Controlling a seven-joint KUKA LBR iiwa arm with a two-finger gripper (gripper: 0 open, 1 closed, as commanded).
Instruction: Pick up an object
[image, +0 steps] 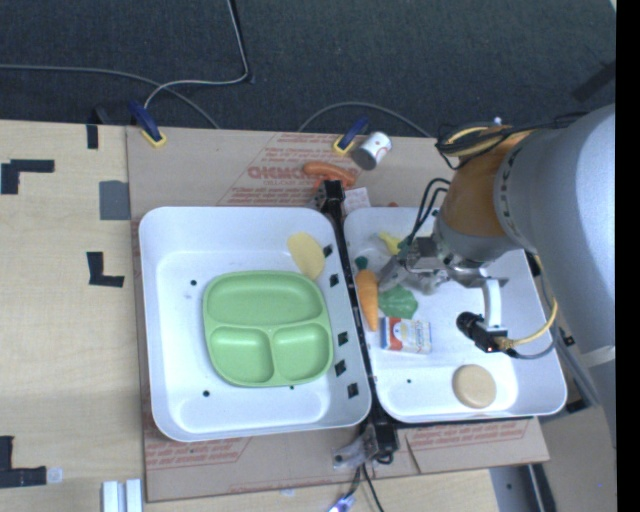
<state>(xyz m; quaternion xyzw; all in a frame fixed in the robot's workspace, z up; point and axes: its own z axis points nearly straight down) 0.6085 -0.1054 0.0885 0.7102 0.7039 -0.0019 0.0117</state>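
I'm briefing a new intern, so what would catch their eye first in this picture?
First the big grey arm with its orange band, reaching from the right over the right bin. Next the green divided tray in the left bin. Then the carrot and small carton beneath the pincer.

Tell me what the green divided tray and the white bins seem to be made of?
The green tray looks like molded plastic with a matte finish: one even pale green, rounded compartment walls, soft sheen and no grain. The left bin and right bin look like thin formed plastic, smooth and slightly glossy, with rolled rims and rounded corners. Painted metal cannot be ruled out.
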